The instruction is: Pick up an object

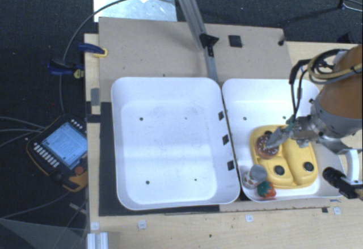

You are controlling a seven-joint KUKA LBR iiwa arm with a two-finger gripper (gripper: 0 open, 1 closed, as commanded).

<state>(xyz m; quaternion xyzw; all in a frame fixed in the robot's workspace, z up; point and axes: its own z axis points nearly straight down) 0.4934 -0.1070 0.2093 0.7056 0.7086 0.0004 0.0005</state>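
In the right bin [249,100] lies a big yellow toy [292,163] with black dots. On its left end rests a brown round piece with speckles [264,146]. My gripper [276,138] reaches in from the right and sits low over that brown piece, at its upper right edge. A small grey cup [257,174] and a red and green object [265,189] lie at the bin's front left corner, below the gripper.
The left bin [170,140] stands beside the right one, with black clips along their shared wall [226,139]. A slanted metal pole [193,12] rises behind the bins. A teach pendant [59,148] lies off the bench at left.
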